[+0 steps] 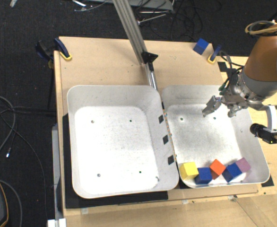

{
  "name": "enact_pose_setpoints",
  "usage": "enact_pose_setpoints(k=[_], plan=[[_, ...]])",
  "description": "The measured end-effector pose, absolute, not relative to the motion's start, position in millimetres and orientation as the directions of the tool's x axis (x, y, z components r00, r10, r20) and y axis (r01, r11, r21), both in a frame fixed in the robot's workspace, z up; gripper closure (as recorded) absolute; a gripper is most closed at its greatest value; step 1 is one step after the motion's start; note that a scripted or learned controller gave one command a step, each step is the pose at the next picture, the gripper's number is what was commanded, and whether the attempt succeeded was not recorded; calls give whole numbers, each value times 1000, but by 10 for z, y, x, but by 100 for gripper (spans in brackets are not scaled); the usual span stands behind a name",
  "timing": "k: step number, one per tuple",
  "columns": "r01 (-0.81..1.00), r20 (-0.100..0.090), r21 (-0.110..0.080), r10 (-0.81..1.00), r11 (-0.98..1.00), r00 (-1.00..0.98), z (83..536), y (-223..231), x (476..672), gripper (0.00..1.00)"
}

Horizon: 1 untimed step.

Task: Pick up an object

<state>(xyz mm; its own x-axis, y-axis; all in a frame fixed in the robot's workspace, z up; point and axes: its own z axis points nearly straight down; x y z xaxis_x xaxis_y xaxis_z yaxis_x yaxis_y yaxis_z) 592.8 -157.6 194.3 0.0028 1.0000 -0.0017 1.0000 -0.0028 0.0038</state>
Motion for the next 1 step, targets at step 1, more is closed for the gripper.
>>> enact_pose_setpoints(k=[1], plan=[[1000, -3, 4, 1000, -4, 4, 2051, -1921, 5929, 0]])
